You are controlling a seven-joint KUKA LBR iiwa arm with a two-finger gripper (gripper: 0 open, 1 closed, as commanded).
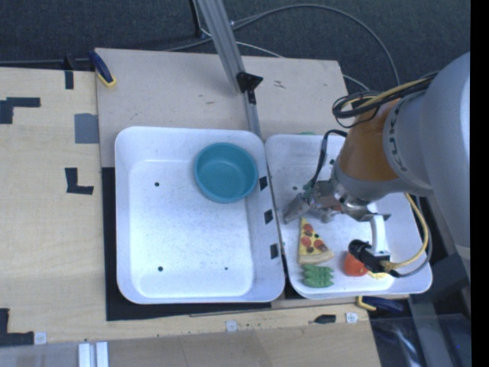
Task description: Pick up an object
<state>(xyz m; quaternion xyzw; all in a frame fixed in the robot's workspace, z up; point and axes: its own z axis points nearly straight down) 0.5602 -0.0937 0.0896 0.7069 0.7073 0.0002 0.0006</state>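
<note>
- The gripper (294, 209) hangs low in the right bin (409, 281), just above the toy pizza slice (312, 244); its fingers look parted, with nothing between them.
- A green toy (318, 276) lies just near of the slice, a red toy (354, 265) to its right.
- A blue bowl (225, 172) sits far in the left bin (153, 235).

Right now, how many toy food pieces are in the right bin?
3: a pizza slice mid-bin below the gripper, a green piece at the front wall, a red piece beside it. The arm may hide more.
</note>
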